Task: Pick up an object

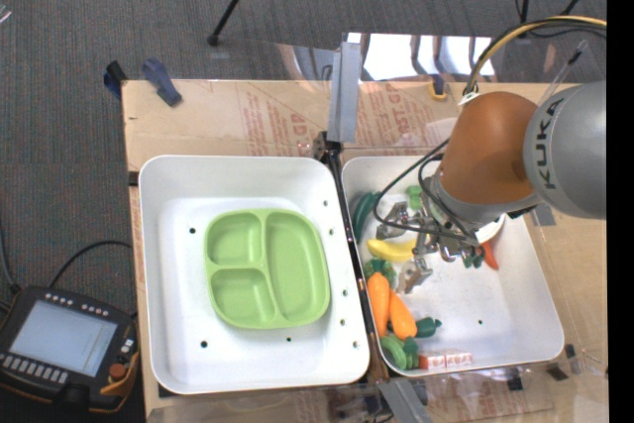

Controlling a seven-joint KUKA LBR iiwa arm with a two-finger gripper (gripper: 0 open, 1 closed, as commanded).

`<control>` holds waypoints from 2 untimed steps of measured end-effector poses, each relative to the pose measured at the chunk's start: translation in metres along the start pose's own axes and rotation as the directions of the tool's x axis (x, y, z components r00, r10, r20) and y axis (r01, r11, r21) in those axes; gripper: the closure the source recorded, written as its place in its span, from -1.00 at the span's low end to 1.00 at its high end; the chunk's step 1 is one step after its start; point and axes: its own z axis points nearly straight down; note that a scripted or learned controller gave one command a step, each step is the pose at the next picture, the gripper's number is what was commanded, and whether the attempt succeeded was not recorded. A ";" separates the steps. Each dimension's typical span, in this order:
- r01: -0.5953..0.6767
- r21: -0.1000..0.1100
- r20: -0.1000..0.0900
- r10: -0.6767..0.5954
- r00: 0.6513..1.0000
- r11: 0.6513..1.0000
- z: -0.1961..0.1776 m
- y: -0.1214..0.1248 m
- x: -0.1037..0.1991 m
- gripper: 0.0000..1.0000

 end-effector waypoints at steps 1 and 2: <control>-0.057 0.001 -0.002 0.057 0.998 0.998 0.001 -0.002 0.024 -1.00; -0.109 0.001 -0.001 0.109 0.994 0.994 0.001 0.003 0.021 -1.00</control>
